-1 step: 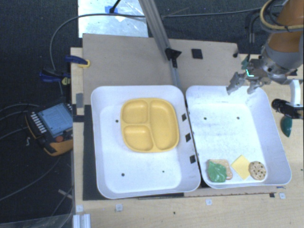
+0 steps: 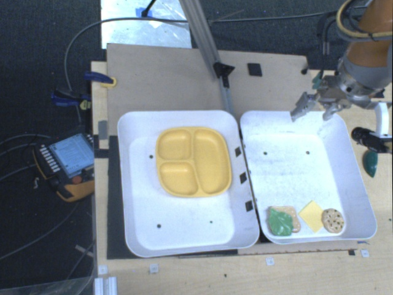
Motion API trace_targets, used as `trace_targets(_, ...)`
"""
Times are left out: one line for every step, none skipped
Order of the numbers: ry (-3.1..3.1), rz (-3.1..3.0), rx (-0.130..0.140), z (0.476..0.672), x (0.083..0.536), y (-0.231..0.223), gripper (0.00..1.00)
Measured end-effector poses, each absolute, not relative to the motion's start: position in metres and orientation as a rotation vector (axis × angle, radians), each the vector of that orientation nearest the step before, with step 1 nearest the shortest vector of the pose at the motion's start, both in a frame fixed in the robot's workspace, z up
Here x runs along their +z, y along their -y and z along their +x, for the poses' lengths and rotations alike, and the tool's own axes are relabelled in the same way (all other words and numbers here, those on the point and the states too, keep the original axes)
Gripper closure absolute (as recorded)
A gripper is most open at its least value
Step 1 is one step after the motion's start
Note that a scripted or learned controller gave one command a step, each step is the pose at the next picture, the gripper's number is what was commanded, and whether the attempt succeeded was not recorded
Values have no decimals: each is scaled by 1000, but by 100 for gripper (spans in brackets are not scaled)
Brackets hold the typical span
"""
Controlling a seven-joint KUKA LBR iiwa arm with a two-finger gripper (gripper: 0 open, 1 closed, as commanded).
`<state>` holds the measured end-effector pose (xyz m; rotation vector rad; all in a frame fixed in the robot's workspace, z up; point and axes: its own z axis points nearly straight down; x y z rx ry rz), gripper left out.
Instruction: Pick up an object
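Green-topped toast piece [image 2: 282, 220], yellow cheese square [image 2: 312, 216], round speckled cookie [image 2: 333, 220]: light, flat, rigid-looking; lay well below the gripper [image 2: 315, 109], which stood open, empty. Edge-pinch advised.

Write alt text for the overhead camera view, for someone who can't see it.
A grey robot arm's open pincer hovers over the right shallow white bin's far edge; a green-topped toast, yellow cheese slice and round cookie lie along its near edge. The left white bin holds a yellow divided plate.
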<state>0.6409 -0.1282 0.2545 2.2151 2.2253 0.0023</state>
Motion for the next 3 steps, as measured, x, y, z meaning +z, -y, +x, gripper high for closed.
trace_targets(-2225,2215,0,640,213,123,0)
trace_targets(-2229,2214,-1,645,152,119,0)
trace_targets(-2224,2220,-2,639,92,121,0)
